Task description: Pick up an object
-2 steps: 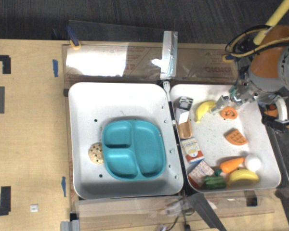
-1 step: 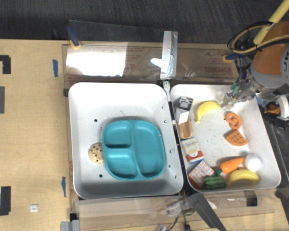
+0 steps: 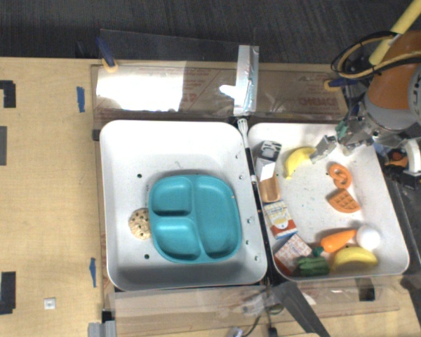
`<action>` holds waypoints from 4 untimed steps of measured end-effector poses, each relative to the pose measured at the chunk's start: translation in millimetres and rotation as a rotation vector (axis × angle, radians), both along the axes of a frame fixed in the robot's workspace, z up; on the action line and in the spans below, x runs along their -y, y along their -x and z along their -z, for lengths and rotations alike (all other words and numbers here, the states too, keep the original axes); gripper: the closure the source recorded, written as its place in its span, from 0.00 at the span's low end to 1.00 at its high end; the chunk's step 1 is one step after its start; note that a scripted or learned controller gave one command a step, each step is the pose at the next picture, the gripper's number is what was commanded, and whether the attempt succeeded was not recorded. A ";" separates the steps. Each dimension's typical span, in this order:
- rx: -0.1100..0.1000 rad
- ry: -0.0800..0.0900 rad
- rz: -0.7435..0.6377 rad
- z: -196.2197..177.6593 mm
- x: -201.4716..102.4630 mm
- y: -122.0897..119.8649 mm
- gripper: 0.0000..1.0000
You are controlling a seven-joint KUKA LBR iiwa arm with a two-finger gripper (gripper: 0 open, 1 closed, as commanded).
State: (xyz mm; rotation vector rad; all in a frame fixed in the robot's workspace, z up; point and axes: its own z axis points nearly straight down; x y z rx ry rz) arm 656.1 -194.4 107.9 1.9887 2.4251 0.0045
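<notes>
Bottom-edge pile of carrot [image 3: 337,240], banana [image 3: 353,258] and egg [image 3: 368,238] sits untouched in right bin [image 3: 393,209], gripper [image 3: 340,137] hovers at top edge near yellow toy [image 3: 297,160], holding nothing — approach step, next needs descent onto one target.

Arm [image 3: 400,83] cut off by the right edge, jaws too blurred to read, cookie [image 3: 139,223] partly tucked under the teal tray [image 3: 194,216], green toy [image 3: 313,265] half hidden beneath carrot [image 3: 337,240] and banana [image 3: 353,257]

End effector [image 3: 335,140] hangs over the right bin [image 3: 393,209] — beside a banana [image 3: 295,161].
</notes>
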 end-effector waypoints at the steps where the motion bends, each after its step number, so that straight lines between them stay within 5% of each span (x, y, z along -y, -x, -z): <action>1: -0.002 -0.002 0.060 21.3 6.0 46.7 0.00; 2: 0.005 0.000 0.060 9.1 6.5 44.7 1.00; 3: 0.002 -0.002 0.245 -101.3 -57.0 14.5 1.00; 4: -0.010 -0.004 0.368 -75.7 -120.3 34.2 1.00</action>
